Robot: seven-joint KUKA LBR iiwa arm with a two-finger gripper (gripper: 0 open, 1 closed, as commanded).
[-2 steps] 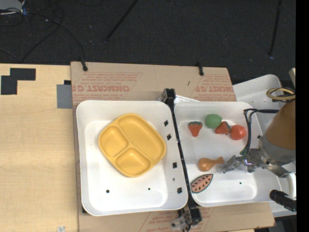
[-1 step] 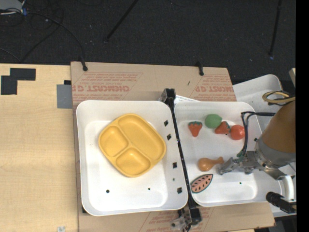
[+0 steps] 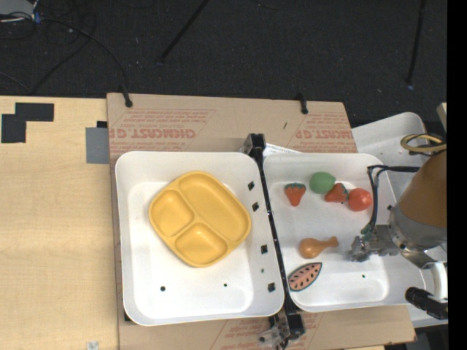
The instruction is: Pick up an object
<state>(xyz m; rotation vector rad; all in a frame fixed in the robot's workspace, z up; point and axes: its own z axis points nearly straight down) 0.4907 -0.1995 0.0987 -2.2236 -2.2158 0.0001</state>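
Gripper: low over the right bin's floor, reaching in from the right edge; it is small and dark here, so I cannot tell how it is set, and nothing is seen held in it
Arm: its orange band hangs above the bin's right wall, the wrist angled down and leftward, which suits a descent toward the toys
Nearest object: the tan drumstick, lying on its side just left of the gripper, thin end pointing toward it; judged the likeliest target
Other candidates: a watermelon slice flat near the front, below the drumstick; further back a strawberry, a green ball and a red tomato, with another small red piece between them
Right bin: holds all the loose toys, kept apart enough to allow single picks
Left bin: carries a yellow divided plate, tilted askew, well apart from the gripper
Stage: approach, nothing lifted yet
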